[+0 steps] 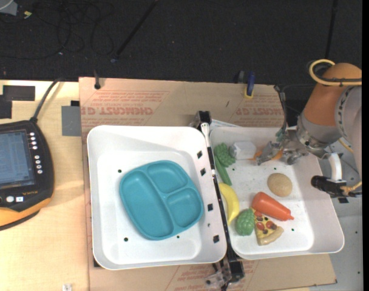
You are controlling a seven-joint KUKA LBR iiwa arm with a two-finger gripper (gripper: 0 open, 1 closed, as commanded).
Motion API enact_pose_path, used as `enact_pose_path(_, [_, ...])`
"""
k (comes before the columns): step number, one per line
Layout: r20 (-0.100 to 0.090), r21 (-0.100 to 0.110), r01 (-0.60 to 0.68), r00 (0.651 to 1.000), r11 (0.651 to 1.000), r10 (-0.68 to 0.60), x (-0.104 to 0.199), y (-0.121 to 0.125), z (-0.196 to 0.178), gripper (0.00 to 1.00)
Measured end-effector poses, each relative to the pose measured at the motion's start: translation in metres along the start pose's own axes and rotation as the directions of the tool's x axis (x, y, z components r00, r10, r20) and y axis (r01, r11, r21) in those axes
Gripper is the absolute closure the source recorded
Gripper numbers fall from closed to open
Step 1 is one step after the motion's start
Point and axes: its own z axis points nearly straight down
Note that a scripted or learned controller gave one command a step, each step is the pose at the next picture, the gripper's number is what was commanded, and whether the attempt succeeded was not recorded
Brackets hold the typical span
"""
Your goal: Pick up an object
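My gripper (271, 154) hangs low over the back of the right bin (328, 230), just right of a white block (244, 148) and behind a tan potato (280, 184). A small orange bit shows at its left tip; what it is cannot be made out. Also in this bin are a leafy green vegetable (224, 155), a dark green cucumber (223, 174), a yellow banana (229, 201), a red-orange carrot (273, 206), a broccoli floret (245, 222) and a pizza slice (267, 230).
The left bin (105, 162) holds a teal divided plate (161, 198). A black divider (210, 187) runs between the bins. A teach pendant (14, 168) lies on the bench at far left. The orange-banded arm (330, 105) enters from the right.
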Motion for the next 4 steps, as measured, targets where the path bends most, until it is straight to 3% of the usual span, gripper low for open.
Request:
enact_pose_path(1, [0.0, -0.002, 0.0, 1.0, 1.0, 0.0, 0.0, 0.0, -0.005, 0.0])
enact_pose_path(2, [0.001, -0.005, -0.003, 1.0, 1.0, 0.004, -0.003, 0.0, -0.05, 0.0])
enact_pose_path(3, [-0.003, 0.004, -0.004, 1.0, 1.0, 0.004, 0.047, -0.001, 0.004, 0.0])
enact_pose_path(4, [-0.001, 0.007, -0.014, 1.0, 1.0, 0.014, -0.005, -0.114, 0.001, 0.0])
